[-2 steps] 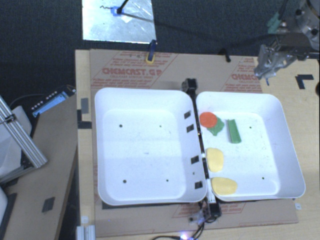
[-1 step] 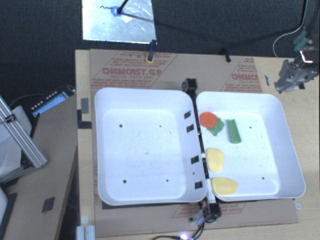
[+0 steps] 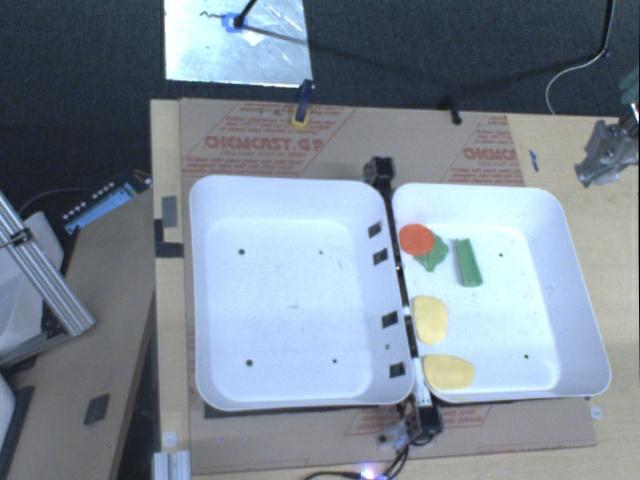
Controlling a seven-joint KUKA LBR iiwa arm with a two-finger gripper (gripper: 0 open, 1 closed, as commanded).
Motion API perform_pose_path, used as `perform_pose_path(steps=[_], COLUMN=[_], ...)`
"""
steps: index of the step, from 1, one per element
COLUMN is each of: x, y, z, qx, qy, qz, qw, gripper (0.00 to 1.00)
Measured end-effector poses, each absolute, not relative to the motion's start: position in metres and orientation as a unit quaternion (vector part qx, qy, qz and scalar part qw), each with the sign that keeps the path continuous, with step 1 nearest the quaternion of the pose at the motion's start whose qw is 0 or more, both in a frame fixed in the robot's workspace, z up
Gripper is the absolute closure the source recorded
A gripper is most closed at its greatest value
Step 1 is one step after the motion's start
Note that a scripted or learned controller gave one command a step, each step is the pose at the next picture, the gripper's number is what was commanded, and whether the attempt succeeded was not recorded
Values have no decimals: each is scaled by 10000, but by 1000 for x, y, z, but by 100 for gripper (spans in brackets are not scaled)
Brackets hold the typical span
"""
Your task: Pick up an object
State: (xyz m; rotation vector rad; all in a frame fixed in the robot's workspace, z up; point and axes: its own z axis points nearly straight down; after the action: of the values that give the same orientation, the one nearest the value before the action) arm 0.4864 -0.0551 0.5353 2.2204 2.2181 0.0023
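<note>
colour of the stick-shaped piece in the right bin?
Green. The short upright stick-shaped block lies in the right white bin, beside the round orange piece; camera view shows it plainly.

Green stick (image 3: 467, 263) lies flat in right bin (image 3: 560, 268).

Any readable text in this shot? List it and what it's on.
"CHEMCAST" followed by characters that look like "GP": red print on the brown sheet under the bins, above the left bin.
The same red print repeats above the right bin, partly hidden, and along the sheet's front edge, too blurred to read.
No text on the bins or the objects inside.
</note>
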Motion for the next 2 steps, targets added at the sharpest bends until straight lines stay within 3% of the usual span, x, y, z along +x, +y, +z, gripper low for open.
perform_pose_path(steps=[1,2], x=[486,487], y=[-172,-123], z=[535,441], qx=[7106,7047], qy=[7036,7095], qz=[-1,-9], qw=[31,-21], gripper=[100,100])
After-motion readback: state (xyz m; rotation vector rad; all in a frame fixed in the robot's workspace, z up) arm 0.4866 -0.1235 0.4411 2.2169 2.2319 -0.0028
